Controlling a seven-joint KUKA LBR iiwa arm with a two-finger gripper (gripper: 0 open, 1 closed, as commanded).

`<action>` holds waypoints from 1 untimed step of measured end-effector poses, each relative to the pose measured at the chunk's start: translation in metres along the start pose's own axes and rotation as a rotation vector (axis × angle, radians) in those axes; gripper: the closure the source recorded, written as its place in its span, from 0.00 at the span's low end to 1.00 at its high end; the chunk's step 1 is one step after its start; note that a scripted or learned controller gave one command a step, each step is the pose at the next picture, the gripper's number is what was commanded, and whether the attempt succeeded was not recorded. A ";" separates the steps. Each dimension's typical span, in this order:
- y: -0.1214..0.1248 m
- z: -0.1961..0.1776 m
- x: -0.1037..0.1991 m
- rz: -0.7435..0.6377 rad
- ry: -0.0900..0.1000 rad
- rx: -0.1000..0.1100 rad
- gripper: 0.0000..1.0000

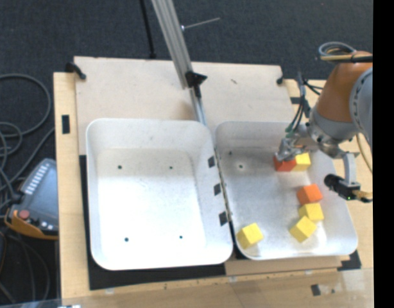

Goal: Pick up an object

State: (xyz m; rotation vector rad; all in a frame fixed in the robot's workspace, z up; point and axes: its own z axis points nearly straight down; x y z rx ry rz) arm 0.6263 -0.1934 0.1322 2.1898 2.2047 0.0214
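White plastic forms the two bins on your worktop [145,88]: the left bin [152,194] fills the frame's centre left, the right bin [248,191] the centre right, their inner rims touching along a seam fitted with small black clips.

Your arm [341,104] enters from the right edge, with its orange band in the upper right of the frame. Your gripper [288,151] is lowered into the upper part of the right bin, directly over a red block [285,165]; a yellow block [303,161] lies just right of the red one, touching it. Whether the gripper is released or clenched you cannot tell, nor whether it grips either block.

Lower in the same bin, you see an orange block [309,193] with a yellow block [312,212] just below it and another yellow block [303,229] just below that, near the lower right rim. A fourth yellow block [250,235] sits apart, near the bin's lower left corner.

A metal rail [174,43] slants from the top of the frame down to the seam between the bins. Cables [11,133] and a handheld pendant [36,197] lie on the floor at the left edge.
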 end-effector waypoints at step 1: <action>0.000 0.000 0.000 -0.001 -0.001 0.001 0.00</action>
